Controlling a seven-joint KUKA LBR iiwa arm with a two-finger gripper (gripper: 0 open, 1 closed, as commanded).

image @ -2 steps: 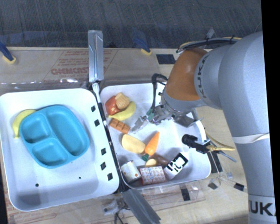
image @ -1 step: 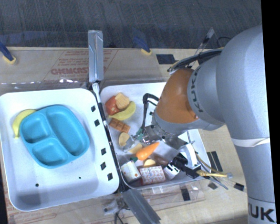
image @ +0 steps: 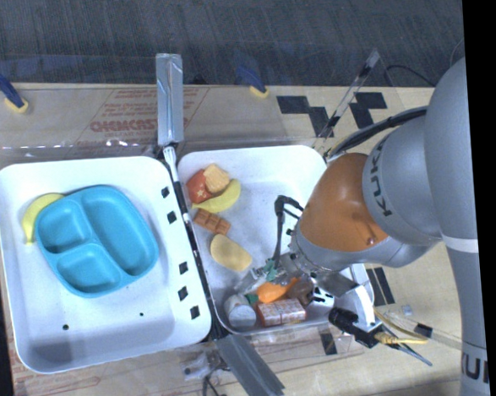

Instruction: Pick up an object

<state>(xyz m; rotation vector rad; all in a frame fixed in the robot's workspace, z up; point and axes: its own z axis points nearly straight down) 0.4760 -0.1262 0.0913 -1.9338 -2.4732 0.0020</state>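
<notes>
Two Bins, One Arm Low Over the Right-Hand Clutter

Two shallow white bins sit side by side on the table. The grey arm with its orange band [image: 344, 212] reaches in from the right and bends down over the near corner of the right bin [image: 258, 162]. Its jaws [image: 281, 282] are buried among the objects there, and whether they are open or closed cannot be told.

The left bin [image: 37, 334] holds a sky-blue plastic divided tray [image: 98, 237], with a yellow curved piece [image: 36, 213] tucked under its far left edge.

In the right bin, a yellow banana-shaped toy [image: 223, 199] lies near the far end, touching a red block [image: 197, 188] and an orange-tan chunk [image: 216, 177]. Just nearer is a small brown ridged bar [image: 211, 222], then a pale yellow rounded lump [image: 230, 252]. At the near corner, beside the wrist, lie an orange carrot-like piece [image: 272, 292], a reddish-brown rectangular packet [image: 281, 313] and a grey round object [image: 240, 313].
</notes>
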